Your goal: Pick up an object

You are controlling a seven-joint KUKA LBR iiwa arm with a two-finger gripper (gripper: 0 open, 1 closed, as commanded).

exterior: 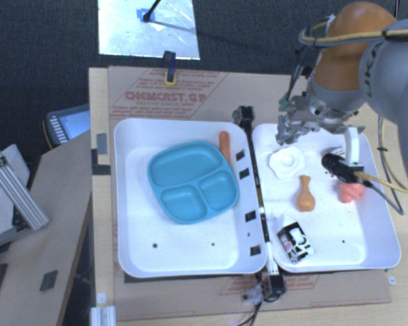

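1. Gripper [286, 136] sits over the back-left corner of the right bin [368, 242], hanging from the grey arm [387, 60] that comes in from the right.
2. Grip state: cannot tell from this angle. Nothing visibly held.
3. Toy fried egg [286, 162], white with a yellow yolk, lies flat on the right bin's floor just in front of the gripper. It is the nearest pick candidate.
4. Tan-orange pear-shaped toy [305, 193] is near the egg, towards the front, narrow end pointing to the back. The two are apart.
5. Pink object [351, 191] is right of the pear-shaped toy, towards the bin's right side. It is partly covered, so I can't make out the shape.
6. Small black-and-white object [296, 242] is in the front-left corner of the right bin, well apart from the rest.
7. Left bin [139, 250] holds a blue divided plate [190, 182] near its centre, three compartments, lying flat.
8. Orange stick-shaped toy [224, 144] is at the plate's back-right edge, close to the wall between the bins. Can't tell whether it touches the plate.
9. Both bins rest on a cardboard sheet [170, 95] with red print, laid on the surface.
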